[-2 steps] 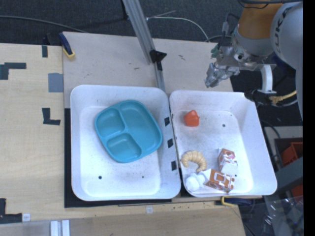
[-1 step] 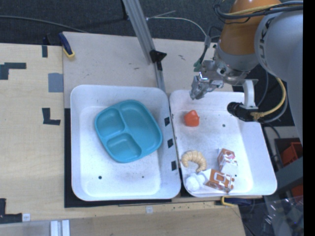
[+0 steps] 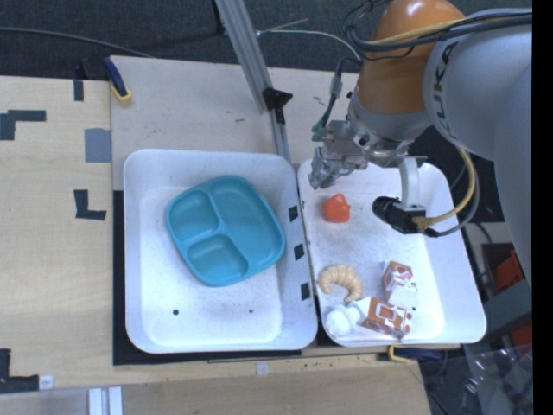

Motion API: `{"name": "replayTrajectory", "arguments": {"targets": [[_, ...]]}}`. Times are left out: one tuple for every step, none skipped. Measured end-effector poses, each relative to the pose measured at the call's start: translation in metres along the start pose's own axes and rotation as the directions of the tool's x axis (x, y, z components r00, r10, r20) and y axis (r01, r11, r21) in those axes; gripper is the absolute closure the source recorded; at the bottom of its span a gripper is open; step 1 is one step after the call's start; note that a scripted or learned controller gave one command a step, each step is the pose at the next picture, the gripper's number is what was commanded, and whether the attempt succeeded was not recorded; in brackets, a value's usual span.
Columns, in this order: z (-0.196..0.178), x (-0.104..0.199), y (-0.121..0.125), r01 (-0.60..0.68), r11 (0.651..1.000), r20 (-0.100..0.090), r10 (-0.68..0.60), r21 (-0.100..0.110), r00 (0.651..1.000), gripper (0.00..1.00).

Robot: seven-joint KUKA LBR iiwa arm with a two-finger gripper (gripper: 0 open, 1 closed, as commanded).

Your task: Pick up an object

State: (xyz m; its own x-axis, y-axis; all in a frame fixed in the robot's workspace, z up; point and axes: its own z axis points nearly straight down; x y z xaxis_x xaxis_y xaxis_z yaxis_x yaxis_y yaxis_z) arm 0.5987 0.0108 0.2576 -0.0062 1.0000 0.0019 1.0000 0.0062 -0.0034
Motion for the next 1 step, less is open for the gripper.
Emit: {"name": "replayTrajectory", "arguments": {"targets": [[0.002,0.0532,-0.0238,0.001,1.0,0.0,-0.001,0.001,1.0,1.0]]}}
